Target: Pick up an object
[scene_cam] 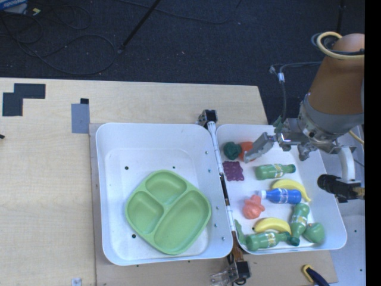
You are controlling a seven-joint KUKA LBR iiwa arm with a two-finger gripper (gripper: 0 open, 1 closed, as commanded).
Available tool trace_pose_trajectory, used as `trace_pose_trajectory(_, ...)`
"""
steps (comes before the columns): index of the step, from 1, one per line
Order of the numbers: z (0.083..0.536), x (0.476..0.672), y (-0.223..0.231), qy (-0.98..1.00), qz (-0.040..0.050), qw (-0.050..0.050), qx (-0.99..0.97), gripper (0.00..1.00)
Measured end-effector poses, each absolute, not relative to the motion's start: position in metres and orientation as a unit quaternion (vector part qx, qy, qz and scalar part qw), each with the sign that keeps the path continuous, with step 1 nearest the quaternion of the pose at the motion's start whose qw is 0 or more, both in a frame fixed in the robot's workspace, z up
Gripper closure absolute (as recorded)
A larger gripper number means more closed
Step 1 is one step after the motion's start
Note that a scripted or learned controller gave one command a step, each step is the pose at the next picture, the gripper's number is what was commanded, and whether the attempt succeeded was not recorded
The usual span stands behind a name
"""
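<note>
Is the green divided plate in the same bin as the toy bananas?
No: the green plate lies in the left bin, while both bananas lie in the right bin.

One camera, fixed above the bench (47, 189), looks down at a slant on both bins. It stands far enough off to take in the whole left bin (119, 137) and right bin (333, 231), bench around them and dark floor (178, 34) beyond the far edge. The arm (336, 82) enters from the right side of the frame, and its gripper (255, 151) sits right of centre; the left bin lies to the jaws' left in frame, the right bin under and below them
</note>
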State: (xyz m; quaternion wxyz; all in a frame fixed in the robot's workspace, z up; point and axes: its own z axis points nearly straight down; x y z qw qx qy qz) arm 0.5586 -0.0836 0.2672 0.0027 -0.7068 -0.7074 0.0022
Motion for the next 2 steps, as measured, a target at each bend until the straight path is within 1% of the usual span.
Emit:
trace_pose_trajectory(1,0.1,0.574,-0.151,-0.707,0.002,0.003,-0.708,0.0)
trace_pose_trajectory(2,0.085,0.56,-0.153,-0.707,0.0015,0.003,-0.707,0.0)
